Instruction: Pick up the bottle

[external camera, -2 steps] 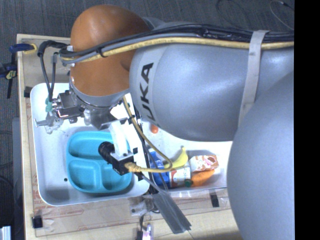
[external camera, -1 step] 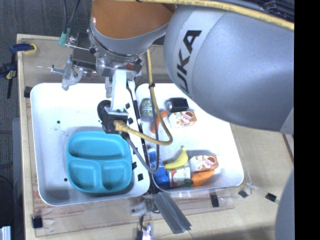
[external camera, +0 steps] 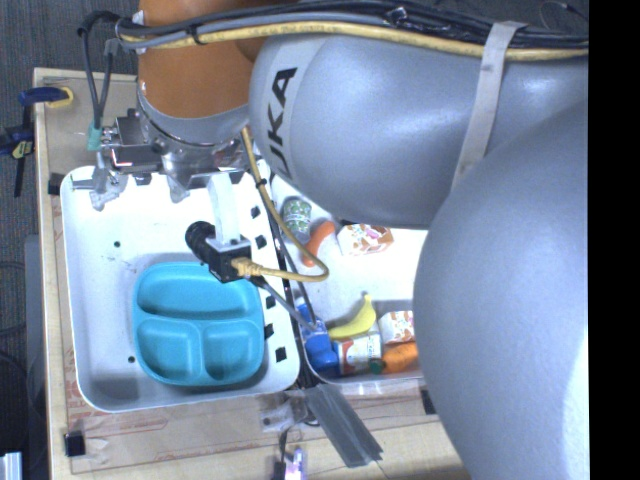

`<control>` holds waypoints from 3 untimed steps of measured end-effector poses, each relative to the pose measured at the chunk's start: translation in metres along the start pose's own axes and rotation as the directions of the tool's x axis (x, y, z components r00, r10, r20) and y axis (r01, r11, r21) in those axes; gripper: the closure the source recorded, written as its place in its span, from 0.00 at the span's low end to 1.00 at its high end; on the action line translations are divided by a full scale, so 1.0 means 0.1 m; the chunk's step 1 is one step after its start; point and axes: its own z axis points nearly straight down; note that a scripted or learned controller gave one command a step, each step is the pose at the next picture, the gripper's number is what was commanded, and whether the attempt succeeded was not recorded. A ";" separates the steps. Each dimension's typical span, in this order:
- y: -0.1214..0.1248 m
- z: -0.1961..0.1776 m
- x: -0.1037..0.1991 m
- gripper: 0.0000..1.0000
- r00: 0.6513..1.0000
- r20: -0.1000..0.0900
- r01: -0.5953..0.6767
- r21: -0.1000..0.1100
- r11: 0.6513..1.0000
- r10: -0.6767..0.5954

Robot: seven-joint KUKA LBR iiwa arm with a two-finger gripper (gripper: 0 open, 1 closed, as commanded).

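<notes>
Seen from above at a slant: tool (external camera: 140,196) released and spread wide, nothing held, hanging over the top-left corner of the left bin (external camera: 75,288), just above a blue divided tray (external camera: 200,323) lying in that bin on the counter (external camera: 50,128). Bottle (external camera: 350,352), by best reading the blue-capped thing with a printed label, lying on its side in the right bin (external camera: 395,273), close along the wall at the lower edge of the view, cap toward the divider between the bins. Just under a banana (external camera: 357,320); touching or nearly touching an orange item (external camera: 402,356) at the far end. Well apart from the tool, with tray and divider between. For a clean pick: rise clear of the bin wall, cross to the right bin, turn the wrist so the jaws straddle the short width of the body, not its length. Aim for the labelled middle rather than the cap. Mind the banana and the wall, with little room on either side. Close only once low enough to bracket the body; likely to roll if nudged off centre.
</notes>
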 end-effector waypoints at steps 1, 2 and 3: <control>0.40 -1.06 -0.16 0.00 0.925 0.001 0.381 -0.007 0.925 -0.381; 0.77 0.10 -0.20 0.00 0.825 0.001 0.565 -0.003 0.825 -0.565; 0.13 1.61 -0.14 0.00 0.991 0.000 0.134 0.001 0.991 -0.134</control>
